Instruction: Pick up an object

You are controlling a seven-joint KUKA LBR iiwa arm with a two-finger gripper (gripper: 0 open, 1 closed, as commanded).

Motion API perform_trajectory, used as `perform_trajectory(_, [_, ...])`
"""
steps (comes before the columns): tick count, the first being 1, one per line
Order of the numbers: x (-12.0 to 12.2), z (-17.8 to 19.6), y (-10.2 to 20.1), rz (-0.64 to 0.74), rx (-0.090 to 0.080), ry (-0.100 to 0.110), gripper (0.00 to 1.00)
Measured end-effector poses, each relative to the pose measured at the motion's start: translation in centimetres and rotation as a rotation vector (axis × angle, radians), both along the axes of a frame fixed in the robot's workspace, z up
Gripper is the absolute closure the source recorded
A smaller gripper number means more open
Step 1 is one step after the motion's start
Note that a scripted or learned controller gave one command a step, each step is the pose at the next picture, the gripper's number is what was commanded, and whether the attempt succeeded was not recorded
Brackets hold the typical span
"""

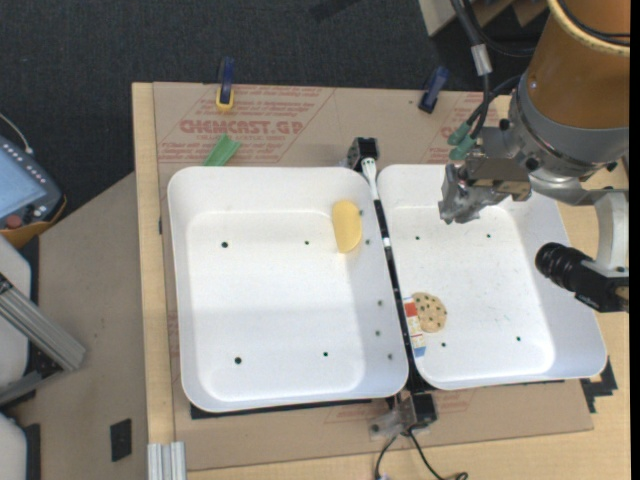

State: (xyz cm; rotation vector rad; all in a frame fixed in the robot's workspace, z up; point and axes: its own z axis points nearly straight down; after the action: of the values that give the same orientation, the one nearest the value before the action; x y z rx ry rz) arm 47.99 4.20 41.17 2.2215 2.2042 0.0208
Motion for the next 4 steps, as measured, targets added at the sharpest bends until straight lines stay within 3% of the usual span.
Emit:
perform_trajectory(1, [-0.1, -5.7, 4.0, 0.011, -0.001, 0.024, 1.0])
perform_trajectory(2, [0.8, 1.3, 8.0, 0.013, 0.002, 0.009, 1.0])
perform_trajectory(3, [7.3, -4.5, 8.3, 0.006, -0.003, 0.023, 1.0])
perform_trajectory(4, [5.8, 3.2, 6.8, 0.007, 0.0, 0.01, 1.0])
